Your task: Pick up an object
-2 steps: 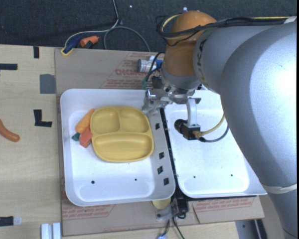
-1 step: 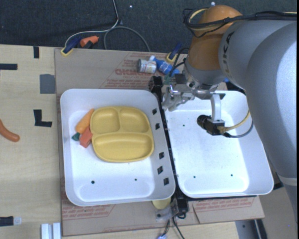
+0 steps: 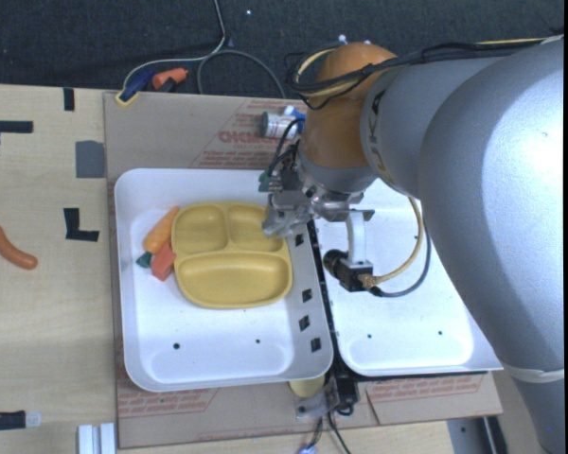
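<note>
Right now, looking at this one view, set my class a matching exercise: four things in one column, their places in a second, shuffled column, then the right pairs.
Things
1. yellow divided plate
2. toy carrot
3. toy sausage
4. gripper

Places
A. on the bench, left of both bins
B. over the plate's upper right corner
C. lying in the left bin
D. against the plate's left edge, inside the left bin

Pairs: 1-C, 2-D, 3-A, 4-B
</note>
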